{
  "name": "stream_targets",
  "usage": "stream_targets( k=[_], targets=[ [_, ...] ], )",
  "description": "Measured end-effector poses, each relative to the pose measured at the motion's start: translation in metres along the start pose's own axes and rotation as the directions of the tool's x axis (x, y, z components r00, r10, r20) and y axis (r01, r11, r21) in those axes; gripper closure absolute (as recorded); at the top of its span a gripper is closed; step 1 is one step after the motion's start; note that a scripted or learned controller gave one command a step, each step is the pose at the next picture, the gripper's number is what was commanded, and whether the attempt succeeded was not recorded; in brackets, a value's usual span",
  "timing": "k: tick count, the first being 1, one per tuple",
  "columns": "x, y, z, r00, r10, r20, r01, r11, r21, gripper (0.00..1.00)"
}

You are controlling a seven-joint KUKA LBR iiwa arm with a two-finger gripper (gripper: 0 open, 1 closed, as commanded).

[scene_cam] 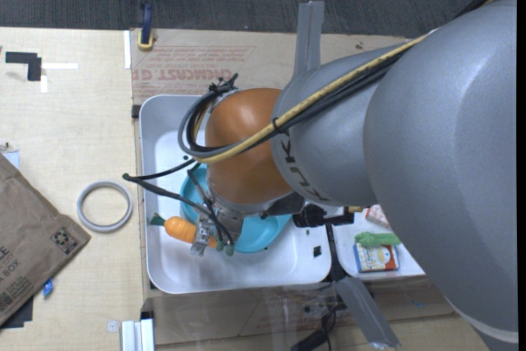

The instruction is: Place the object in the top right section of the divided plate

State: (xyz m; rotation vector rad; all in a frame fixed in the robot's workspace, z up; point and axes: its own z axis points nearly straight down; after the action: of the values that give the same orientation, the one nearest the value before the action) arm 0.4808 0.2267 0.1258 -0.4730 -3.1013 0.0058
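My worry: the carrot sits at the plate's 9 o'clock rim and could tip into the left bin if nudged there. The gripper touches its 3 o'clock end; I cannot tell how it is set under the wrist.

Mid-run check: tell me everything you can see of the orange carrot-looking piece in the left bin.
The small orange carrot-shaped toy looks like smooth plastic, with a bit of green at its left tip. It lies roughly flat, lengthwise left to right, in the left shallow white bin, at the left edge of the turquoise divided plate. Its right end meets the arm's hand; whether it is gripped cannot be told. The arm hides most of the plate.
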Motion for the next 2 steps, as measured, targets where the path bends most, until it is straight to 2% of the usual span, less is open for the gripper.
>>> stream_targets(
  k=[1,2],
  targets=[
    [-0.0584,0.0285,0.0173,0.952,-0.307,0.01,0.307,0.952,-0.015,1.0],
    [-0.0579,0.0287,0.0114,0.954,-0.301,0.004,0.301,0.953,-0.018,1.0]
  ],
)
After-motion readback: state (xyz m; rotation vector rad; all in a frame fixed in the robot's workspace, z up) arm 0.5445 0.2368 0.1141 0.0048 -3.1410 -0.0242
